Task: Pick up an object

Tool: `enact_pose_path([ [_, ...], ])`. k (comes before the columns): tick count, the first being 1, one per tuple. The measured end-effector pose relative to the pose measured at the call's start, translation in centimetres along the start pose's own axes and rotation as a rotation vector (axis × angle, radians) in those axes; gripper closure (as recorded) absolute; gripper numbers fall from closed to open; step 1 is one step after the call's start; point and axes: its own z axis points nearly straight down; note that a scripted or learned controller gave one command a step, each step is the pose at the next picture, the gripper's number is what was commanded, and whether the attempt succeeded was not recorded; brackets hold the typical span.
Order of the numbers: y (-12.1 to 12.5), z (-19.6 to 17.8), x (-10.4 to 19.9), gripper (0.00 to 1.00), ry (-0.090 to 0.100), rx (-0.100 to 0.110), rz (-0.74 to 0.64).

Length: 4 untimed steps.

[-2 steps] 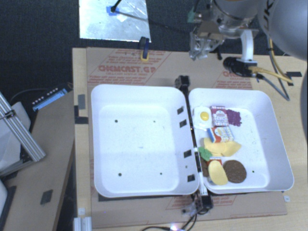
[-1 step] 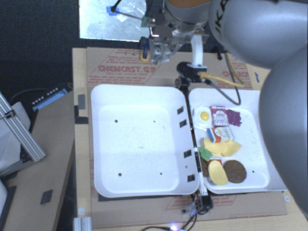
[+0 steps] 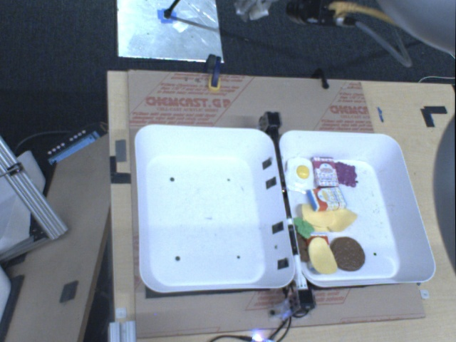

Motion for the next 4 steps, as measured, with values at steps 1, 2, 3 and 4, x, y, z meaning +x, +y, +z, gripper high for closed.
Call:
enact_pose_path([
  [1, -5.6, 15.6, 4.0, 1.0, -0.008, 0.036, -0.001],
  [2, 0.0, 15.2, 4.0, 1.0, -0.006, 0.018, 0.007],
  [3, 0.0, 0.1, 4.2, 1.0, 0.0, 0.002, 0.002],
  [4, -3.9, 18.4, -4.9, 1.0, -0.013, 0.038, 0.015],
])
